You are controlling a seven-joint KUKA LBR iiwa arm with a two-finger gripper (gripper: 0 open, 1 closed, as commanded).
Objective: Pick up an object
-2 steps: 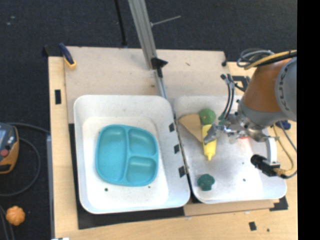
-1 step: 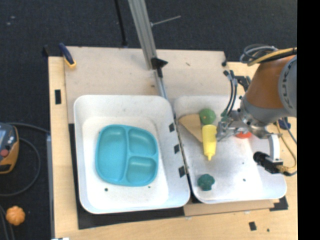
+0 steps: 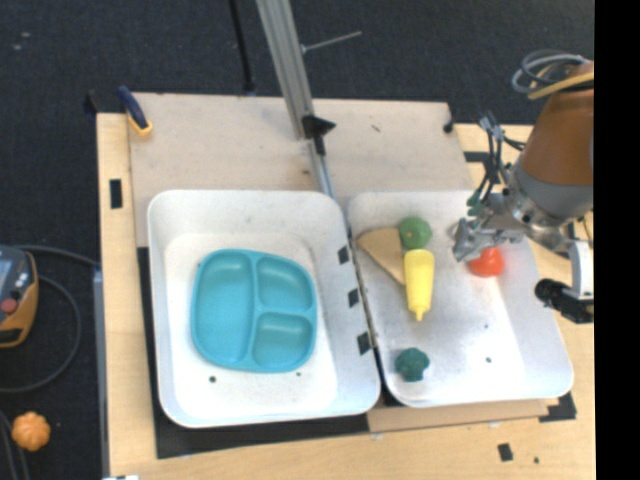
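The right bin (image 3: 530, 363) holds several small objects. A red, tomato-like piece (image 3: 488, 263) lies near its far right side. My gripper (image 3: 474, 242) hangs directly over the upper left edge of that red piece, and its grey body hides the contact. A yellow corn-like piece (image 3: 418, 281) lies in the bin's middle, with a green ball (image 3: 414, 233) at its top end. A tan wedge (image 3: 379, 251) rests to their left, and a dark green lump (image 3: 411, 364) sits near the front edge.
The left bin (image 3: 170, 373) carries a blue divided plate (image 3: 254, 310). A metal post (image 3: 285, 53) slants up from between the bins at the back. A small orange object (image 3: 30, 429) lies off the bench at lower left.
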